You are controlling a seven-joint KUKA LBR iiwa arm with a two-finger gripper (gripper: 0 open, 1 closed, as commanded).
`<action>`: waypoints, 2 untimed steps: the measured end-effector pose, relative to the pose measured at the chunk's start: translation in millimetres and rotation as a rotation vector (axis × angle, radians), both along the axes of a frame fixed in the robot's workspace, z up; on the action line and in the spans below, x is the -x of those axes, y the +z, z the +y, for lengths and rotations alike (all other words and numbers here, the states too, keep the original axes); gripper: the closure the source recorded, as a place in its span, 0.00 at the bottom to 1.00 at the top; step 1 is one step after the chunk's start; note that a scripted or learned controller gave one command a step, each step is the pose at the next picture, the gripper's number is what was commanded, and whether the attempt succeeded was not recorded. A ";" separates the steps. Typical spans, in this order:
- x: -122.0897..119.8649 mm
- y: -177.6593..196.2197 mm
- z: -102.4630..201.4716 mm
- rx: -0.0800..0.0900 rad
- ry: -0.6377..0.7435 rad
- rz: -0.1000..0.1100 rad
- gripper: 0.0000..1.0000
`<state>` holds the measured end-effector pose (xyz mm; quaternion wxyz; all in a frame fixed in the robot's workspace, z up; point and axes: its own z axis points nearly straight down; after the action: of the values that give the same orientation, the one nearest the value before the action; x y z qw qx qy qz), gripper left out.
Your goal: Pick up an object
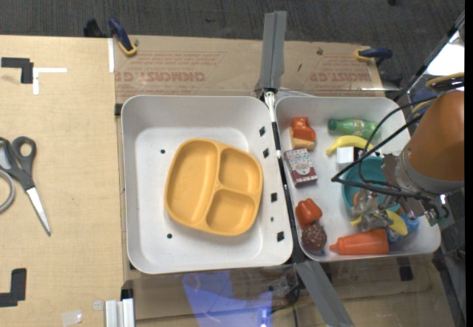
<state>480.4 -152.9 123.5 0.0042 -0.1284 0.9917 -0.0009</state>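
Observation:
The right bin (432, 245) holds several toy foods. At its back lie a green bottle (352, 126) and a yellow banana (347, 144). An orange-red piece (301, 131) and a small printed carton (301, 166) lie along the left wall. Nearer the front are a red pepper (308, 210), a dark round fruit (314, 237) and an orange carrot (361, 243). My gripper (372, 207) reaches down over a teal bowl (369, 172) at the bin's right side, close above the carrot. Cables and the wrist hide what lies under it.
The left bin (140, 177) holds a yellow-orange divided plate (213, 186). Scissors (26, 174) lie on the wooden bench at far left. A grey bar (273, 52) stands behind the two bins. The arm's orange band (443, 137) overhangs the right bin's right wall.

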 end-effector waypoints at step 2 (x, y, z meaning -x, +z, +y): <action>-58.1 42.2 -52.9 0.001 0.214 0.002 1.00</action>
<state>538.6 -205.8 165.6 0.0030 -0.2336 0.9723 -0.0007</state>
